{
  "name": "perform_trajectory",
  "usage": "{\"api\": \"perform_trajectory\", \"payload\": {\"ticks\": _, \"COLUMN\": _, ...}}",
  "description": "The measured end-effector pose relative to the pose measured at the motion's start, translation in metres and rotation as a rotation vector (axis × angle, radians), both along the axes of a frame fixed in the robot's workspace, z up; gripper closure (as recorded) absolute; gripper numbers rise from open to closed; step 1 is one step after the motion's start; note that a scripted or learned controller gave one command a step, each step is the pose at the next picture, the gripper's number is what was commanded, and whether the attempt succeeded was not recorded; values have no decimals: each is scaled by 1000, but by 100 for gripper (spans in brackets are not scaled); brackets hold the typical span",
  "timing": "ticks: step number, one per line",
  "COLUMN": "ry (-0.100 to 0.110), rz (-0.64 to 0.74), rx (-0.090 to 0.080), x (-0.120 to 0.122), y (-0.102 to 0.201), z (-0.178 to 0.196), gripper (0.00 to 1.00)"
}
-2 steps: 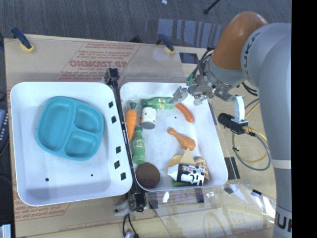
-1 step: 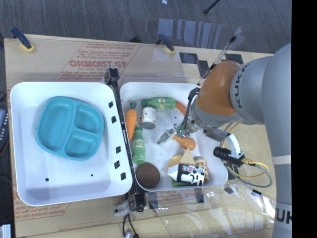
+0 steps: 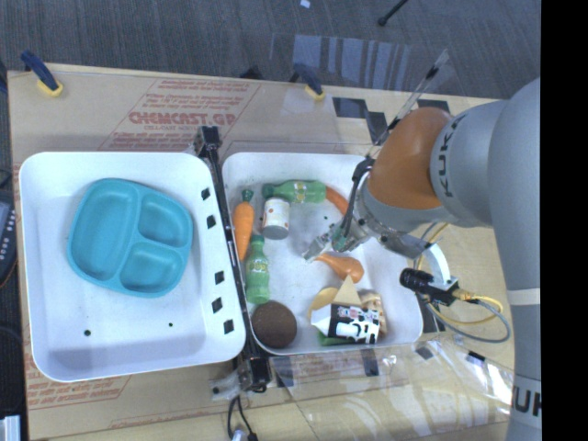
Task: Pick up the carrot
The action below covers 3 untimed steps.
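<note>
The fingers (image 3: 329, 243) hang low in the right bin (image 3: 390, 333), but whether they are wide or narrow cannot be told. The carrot (image 3: 243, 227) lies lengthwise along the bin's left wall, well apart from them, with a green bottle (image 3: 257, 269) just below it and a small can (image 3: 276, 217) beside it. An orange piece (image 3: 342, 266) sits just under the fingers; in my judgement it is not the target. Approach the carrot across its narrow width, clear of the wall. The arm (image 3: 478, 159) reaches in from the right, wrist bent downward.
</note>
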<state>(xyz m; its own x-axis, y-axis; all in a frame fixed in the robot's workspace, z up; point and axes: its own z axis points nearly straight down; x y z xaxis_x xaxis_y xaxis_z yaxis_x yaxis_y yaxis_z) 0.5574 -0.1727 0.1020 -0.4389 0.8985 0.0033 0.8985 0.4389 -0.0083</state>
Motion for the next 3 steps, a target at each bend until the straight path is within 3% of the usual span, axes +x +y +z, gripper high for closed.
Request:
{"api": "perform_trajectory", "payload": {"ticks": 1, "ry": -8, "rz": 72, "rx": 2, "x": -75, "y": 2, "z": -10, "gripper": 100}}
{"api": "perform_trajectory", "payload": {"ticks": 2, "ry": -7, "rz": -381, "rx": -3, "x": -62, "y": -7, "z": 109, "gripper": 100}}
{"api": "perform_trajectory", "payload": {"ticks": 3, "ry": 2, "rz": -472, "rx": 0, "x": -82, "y": 99, "z": 99, "gripper": 100}}
